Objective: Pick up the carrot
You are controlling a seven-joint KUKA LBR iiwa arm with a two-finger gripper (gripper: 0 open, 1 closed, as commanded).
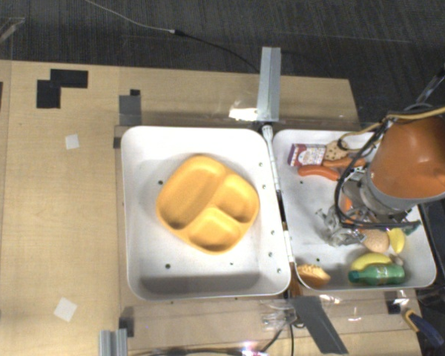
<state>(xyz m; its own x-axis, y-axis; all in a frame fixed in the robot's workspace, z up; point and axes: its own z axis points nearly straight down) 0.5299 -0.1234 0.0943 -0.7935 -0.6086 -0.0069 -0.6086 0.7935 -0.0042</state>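
Note:
The carrot point(320, 172) is an orange piece lying near the back of the right bin point(305, 228), just below a small snack packet point(305, 155). The arm's orange band hangs over the right side of that bin. My gripper point(343, 231) reaches down below it, low over the bin floor, in front of and slightly right of the carrot and apart from it. Nothing shows between its metal fingers.
A yellow divided plate point(208, 202) lies in the left bin point(141, 265). In the right bin's front stand a bread roll point(314, 274), a green bottle-like item point(377, 274), a yellow banana point(371, 259) and a tan round item point(376, 240) beside the gripper.

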